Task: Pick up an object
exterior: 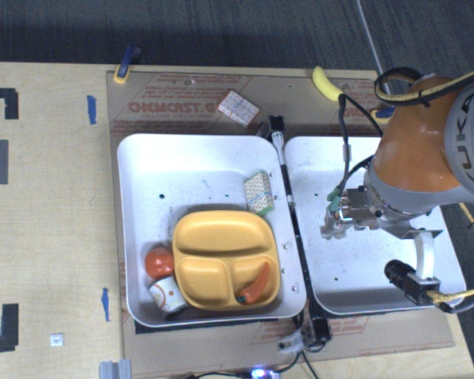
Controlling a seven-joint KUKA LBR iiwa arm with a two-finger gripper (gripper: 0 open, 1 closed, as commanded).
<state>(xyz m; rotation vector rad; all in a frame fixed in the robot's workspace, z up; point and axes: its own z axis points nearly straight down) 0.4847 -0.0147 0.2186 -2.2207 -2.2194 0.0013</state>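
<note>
Objects for picking are all lying in the left bin (pixel 134 212), well apart from your jaws (pixel 337 221), which are hanging over the right bin (pixel 316 287) near its left wall. Whether they are wide or narrow you cannot tell here, since the wrist is blocking the tips, and nothing is showing between them. Across the divider from the jaws, a yellow divided tray (pixel 221 251) is sitting with an orange carrot-like piece (pixel 255 284) in its lower right compartment. A red ball (pixel 159 261) and a small white and orange can (pixel 167 294) are resting against the tray's far side. A patterned packet (pixel 258 192) is lying just beyond the tray's upper corner. A small card (pixel 238 107) is lying on the table behind the bins.
</note>
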